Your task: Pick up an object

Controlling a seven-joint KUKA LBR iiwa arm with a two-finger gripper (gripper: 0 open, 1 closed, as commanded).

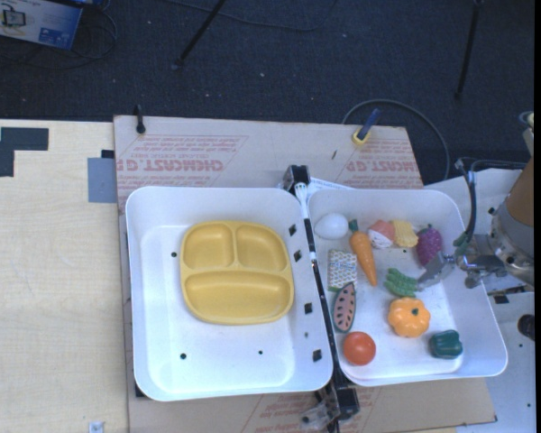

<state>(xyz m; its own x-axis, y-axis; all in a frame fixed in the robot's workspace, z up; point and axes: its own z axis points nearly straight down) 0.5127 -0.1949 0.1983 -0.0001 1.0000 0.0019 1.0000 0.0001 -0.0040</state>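
Reaching in from the right rim, the tool hovers over the right bin beside the green pepper; whether it is clenched or released I cannot tell. Carrot lies mid-bin, long axis near-vertical in view, tip toward the near rim. Best: descend square, fingers across its narrow width.

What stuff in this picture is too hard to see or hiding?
- Gripper: in the camera view it is small and blurred over the right bin, so how its jaws stand cannot be told.
- Arm: cut off by the right edge.
- Patterned block: too small to tell what toy it is.
- Green vegetable: partly blurred beside the gripper; touching or apart is unclear.
- Blue box: cut off by the top edge.
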